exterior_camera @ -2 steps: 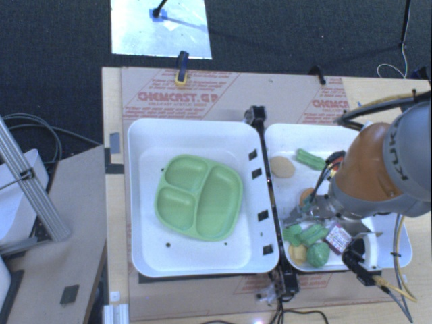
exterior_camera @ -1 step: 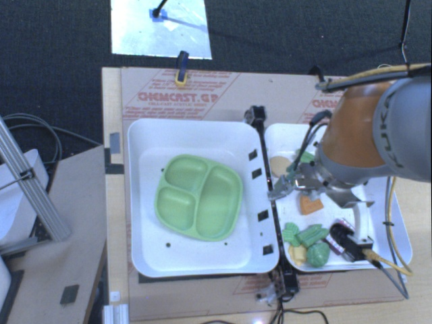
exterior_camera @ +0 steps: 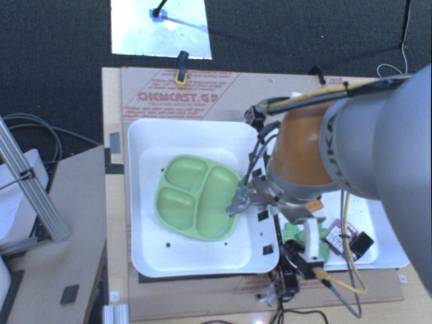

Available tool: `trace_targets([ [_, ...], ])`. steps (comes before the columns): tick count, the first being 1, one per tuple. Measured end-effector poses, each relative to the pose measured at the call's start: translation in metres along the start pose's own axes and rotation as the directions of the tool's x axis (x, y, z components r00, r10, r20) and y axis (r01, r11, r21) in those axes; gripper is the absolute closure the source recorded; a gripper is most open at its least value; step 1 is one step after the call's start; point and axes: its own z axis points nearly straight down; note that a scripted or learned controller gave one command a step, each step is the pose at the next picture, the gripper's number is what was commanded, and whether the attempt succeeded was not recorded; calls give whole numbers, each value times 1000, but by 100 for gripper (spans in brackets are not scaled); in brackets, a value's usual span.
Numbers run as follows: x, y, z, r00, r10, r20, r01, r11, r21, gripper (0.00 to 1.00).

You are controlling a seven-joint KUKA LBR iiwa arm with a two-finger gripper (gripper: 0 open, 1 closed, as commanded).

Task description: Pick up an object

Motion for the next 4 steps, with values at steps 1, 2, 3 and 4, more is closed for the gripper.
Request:
trace_targets([
  [1,-84,47,-2,1000,20,9,-20,1000,-6,0],
  [2,16,43,0,1000,2,0,-2,1000,-2,0],
  [3,125,14,-150,1000,-5,-6,4,1000,-16,0],
  [4,116,15,-152,1000,4,4,-4,1000,-4,100],
])
